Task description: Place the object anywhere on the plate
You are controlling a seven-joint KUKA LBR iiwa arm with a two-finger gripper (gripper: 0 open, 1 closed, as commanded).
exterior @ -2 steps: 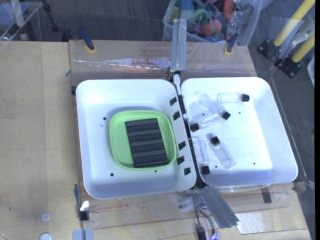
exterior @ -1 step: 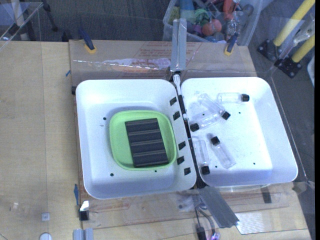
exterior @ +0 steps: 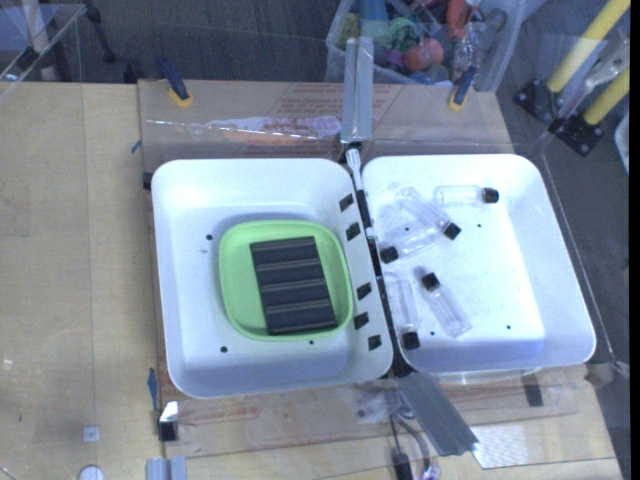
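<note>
A light green square plate (exterior: 232,273) lies in the left white bin (exterior: 180,218), near its front middle. A black ribbed rectangular block (exterior: 293,285) rests flat on the plate and covers most of its centre. In the right white bin (exterior: 545,278) lie several clear plastic bottles with black caps: one at the back (exterior: 462,196), one near the divider (exterior: 420,224), and one toward the front (exterior: 446,306).
A row of black clips (exterior: 362,288) runs along the divider between the bins. A clear box of colourful toys (exterior: 425,18) stands behind the bench. Grey tape and wires (exterior: 430,423) sit at the front edge.
</note>
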